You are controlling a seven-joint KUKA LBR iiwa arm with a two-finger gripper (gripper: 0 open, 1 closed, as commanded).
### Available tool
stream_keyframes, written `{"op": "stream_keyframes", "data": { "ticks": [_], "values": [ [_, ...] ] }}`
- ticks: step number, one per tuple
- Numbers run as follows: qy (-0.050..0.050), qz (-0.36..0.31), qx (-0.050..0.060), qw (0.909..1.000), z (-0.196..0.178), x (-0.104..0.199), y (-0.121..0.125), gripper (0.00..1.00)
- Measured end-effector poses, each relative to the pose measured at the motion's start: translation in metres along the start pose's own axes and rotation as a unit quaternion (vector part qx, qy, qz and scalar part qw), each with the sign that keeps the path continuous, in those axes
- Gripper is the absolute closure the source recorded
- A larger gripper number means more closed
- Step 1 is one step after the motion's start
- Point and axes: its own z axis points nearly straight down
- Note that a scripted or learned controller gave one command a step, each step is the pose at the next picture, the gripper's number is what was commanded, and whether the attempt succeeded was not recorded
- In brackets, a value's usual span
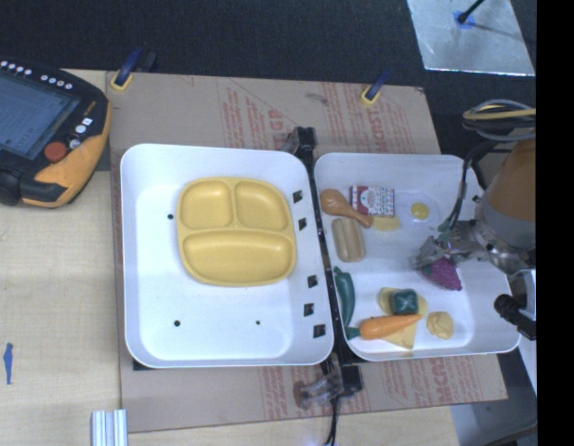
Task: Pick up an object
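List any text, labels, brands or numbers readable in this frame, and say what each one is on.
None can be read with confidence.
Cardboard sheet under the bins: repeated red printed lettering, too blurred to read.
Small red and white carton in the right bin: a label, too small to read.
Teach pendant at the upper left: screen and buttons, no legible characters.

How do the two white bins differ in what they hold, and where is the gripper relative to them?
The left bin holds one yellow divided plate; the right bin holds many small toy foods, among them a carrot and a purple bunch of grapes. The gripper is over the right bin, by the grapes, away from the left bin. Both bins are shallow, white and sit side by side.
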Motion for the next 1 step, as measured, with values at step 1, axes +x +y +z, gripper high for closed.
{"op": "stream_keyframes", "data": {
  "ticks": [1],
  "values": [
    [-0.004,-0.002,-0.005,1.0000,0.0098,0.1010,0.0352,1.00]
  ]
}}
